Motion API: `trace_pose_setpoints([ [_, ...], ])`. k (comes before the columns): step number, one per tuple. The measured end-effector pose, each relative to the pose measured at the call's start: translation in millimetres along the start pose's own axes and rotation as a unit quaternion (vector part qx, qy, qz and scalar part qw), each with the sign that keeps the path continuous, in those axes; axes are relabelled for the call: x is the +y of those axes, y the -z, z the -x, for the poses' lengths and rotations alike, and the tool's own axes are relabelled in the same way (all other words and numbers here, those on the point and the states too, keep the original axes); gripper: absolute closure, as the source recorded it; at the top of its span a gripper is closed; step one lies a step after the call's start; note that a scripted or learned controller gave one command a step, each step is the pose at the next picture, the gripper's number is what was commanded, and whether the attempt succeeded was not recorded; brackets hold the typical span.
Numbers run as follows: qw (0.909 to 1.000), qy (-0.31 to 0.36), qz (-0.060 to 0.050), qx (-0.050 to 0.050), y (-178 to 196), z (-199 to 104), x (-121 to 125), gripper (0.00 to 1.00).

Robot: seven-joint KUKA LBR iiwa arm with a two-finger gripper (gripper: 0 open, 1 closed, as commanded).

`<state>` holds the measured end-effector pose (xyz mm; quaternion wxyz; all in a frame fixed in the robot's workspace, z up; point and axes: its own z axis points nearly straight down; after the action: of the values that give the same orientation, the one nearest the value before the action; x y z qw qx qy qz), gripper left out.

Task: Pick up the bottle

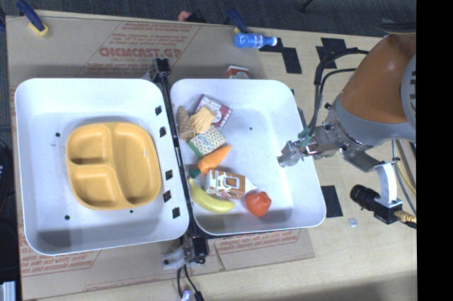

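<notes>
A small blue bottle lies on its side on the cardboard behind the right bin, outside both bins. My gripper hangs over the right bin's right side, just inside its rim and well in front of the bottle. Nothing shows in its grasp. The grey arm with its orange band reaches in from the right.
The right bin's left half holds crackers, snack packets, a carrot, a banana, a small box and a red tomato. A yellow divided plate lies in the left bin. Blue clamps grip the cardboard's far edge.
</notes>
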<state>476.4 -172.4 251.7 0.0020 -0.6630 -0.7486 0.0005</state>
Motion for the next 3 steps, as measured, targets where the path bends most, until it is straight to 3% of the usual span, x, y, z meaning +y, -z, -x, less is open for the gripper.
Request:
trace_pose_setpoints([
  [1, 0.9906, -0.137, -0.001, 0.001, -27, 38, -5, 1.00],
  [2, 0.9998, -0.018, 0.000, 0.000, -55, 11, -1, 1.00],
  [3, 0.9720, -0.235, 0.000, 0.000, -7, 36, -5, 1.00],
])
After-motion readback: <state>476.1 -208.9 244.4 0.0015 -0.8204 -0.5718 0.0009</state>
